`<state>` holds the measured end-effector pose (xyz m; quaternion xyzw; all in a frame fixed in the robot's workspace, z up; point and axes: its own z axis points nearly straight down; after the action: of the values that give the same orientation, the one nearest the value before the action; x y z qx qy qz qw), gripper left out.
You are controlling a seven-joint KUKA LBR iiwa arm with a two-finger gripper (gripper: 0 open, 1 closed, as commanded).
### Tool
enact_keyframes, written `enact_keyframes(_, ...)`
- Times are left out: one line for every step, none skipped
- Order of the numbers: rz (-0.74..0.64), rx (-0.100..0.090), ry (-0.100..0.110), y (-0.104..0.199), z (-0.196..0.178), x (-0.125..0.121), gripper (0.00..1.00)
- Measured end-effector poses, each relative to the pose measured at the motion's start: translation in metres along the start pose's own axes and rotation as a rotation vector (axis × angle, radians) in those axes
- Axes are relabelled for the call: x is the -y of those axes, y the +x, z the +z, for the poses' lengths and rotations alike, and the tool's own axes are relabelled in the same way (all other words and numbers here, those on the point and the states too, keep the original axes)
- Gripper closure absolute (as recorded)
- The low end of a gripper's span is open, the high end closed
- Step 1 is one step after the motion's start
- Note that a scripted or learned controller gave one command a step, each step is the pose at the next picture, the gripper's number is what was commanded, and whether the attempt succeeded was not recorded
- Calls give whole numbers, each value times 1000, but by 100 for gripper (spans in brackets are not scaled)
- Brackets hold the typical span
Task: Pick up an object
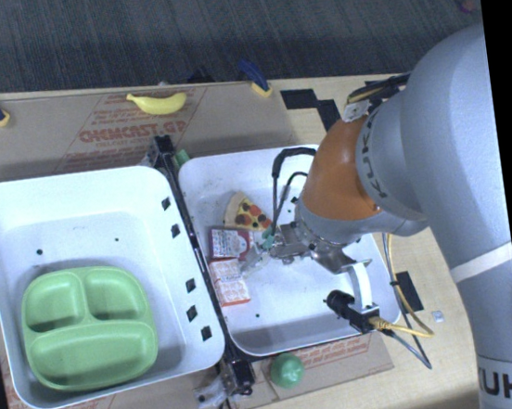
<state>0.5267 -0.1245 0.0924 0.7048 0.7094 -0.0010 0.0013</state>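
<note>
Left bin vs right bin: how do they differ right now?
The left bin holds one large green divided tray; the right bin holds small items: a toy pizza slice and flat printed packets. The arm's gripper is down inside the right bin, by the pizza slice; the left bin has no arm over it. Both are shallow, white, and sit side by side on the brown board.

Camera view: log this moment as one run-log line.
arm: over right bin | gripper: low beside pizza slice toy and packets | grasp: unconfirmed | left bin: green divided tray
</note>
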Motion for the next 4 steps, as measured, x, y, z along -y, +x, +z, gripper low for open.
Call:
enact_keyframes(1,-5,2,32,0,-83,0)
enact_keyframes(-2,-5,4,32,-9,-83,100)
enact_keyframes(0,-5,-3,99,-101,-131,100)
enact_keyframes(0,-5,2,150,-100,-131,100)
